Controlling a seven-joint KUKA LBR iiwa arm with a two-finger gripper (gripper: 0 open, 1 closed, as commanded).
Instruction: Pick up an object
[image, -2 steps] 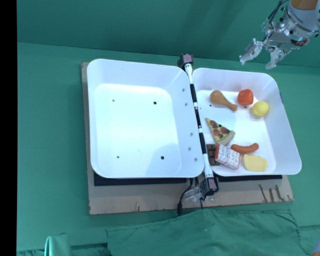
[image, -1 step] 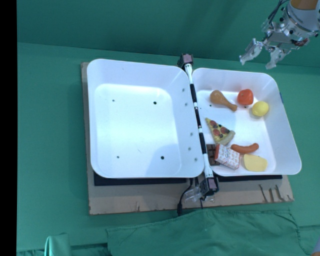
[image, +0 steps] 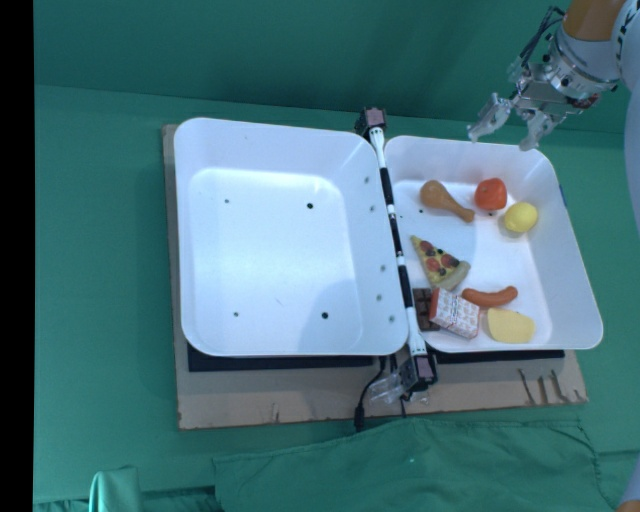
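Green cloth covers the bench, with two white bins side by side on cardboard. Nearest in the right bin, around five o'clock, lie a cheese slice, sausage and pizza wedge; farther back sit a drumstick, tomato and lemon. At one o'clock the gripper hovers above the far rim, fingers spread, holding nothing. Nothing is picked yet; next it likely must descend onto one item.

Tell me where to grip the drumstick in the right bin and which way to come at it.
Grip the drumstick across its narrow shank, just short of the fat end, coming straight down from above. It lies flat, slanting toward the near right, with bare floor on both long sides, so fingers set across the axis should fit. The gripper hangs open above the bin's far rim.
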